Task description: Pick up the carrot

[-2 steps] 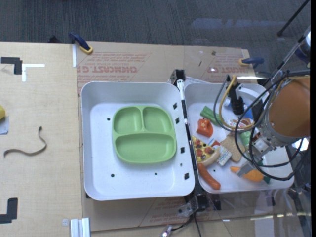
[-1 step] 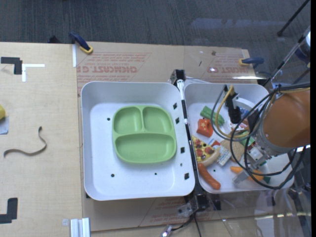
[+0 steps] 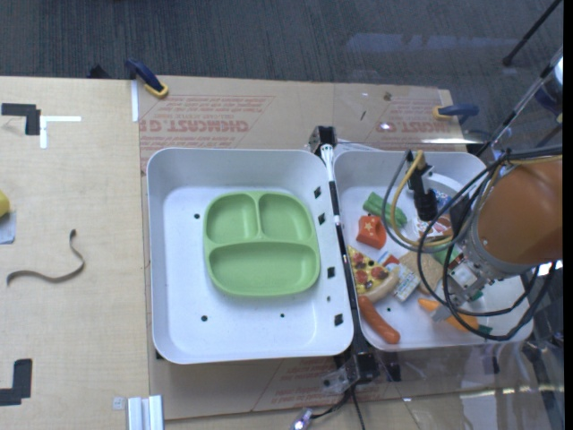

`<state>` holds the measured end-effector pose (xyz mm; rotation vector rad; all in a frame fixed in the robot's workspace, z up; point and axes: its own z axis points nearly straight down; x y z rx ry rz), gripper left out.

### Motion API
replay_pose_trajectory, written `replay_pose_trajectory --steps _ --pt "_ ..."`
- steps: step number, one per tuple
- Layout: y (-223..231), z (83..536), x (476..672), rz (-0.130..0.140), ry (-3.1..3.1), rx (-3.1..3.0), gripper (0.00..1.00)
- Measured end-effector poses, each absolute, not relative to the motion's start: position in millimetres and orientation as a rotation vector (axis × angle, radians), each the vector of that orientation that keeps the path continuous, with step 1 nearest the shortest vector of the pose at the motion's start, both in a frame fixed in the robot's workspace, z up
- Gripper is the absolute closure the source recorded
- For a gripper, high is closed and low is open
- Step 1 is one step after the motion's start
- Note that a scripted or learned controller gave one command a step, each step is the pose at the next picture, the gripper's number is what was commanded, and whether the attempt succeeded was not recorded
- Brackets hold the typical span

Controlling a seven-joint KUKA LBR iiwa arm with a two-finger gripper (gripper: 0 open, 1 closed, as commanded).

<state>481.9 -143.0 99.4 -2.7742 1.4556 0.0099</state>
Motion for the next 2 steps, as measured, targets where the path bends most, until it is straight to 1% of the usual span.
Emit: replay_pose_trajectory --steps 2 --pt "-136.5 115.7 483.8 0.018 1.451 -2.765 1.00"
